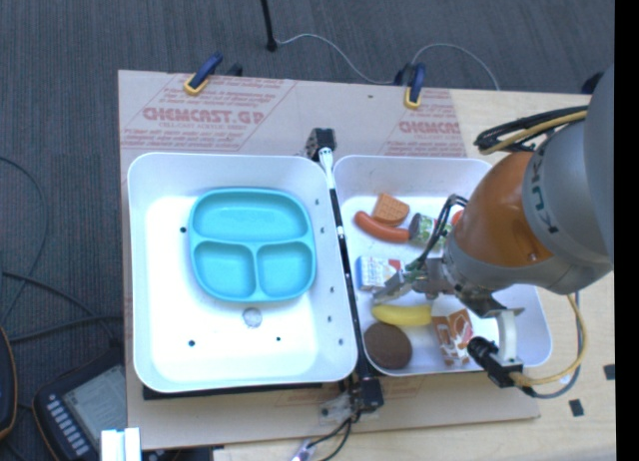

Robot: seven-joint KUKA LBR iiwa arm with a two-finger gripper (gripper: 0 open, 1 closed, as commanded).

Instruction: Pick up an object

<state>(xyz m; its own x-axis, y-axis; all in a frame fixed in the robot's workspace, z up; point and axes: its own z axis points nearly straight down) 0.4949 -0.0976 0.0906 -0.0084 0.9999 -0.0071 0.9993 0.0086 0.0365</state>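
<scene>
Fingers low over banana (right bin)

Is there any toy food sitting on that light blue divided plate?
No. The light blue divided plate holds no food; the yellow banana and red sausage lie in the right bin.

This is a robotics lab, set up as a test cell rather than a place where anyone lives or cooks. The table is topped with a raw board printed with a maker's name and held down by blue and yellow clamps. Cables trail over grey office carpet. An industrial arm reaches over two plain white bins of toy food and a plastic tray
</scene>
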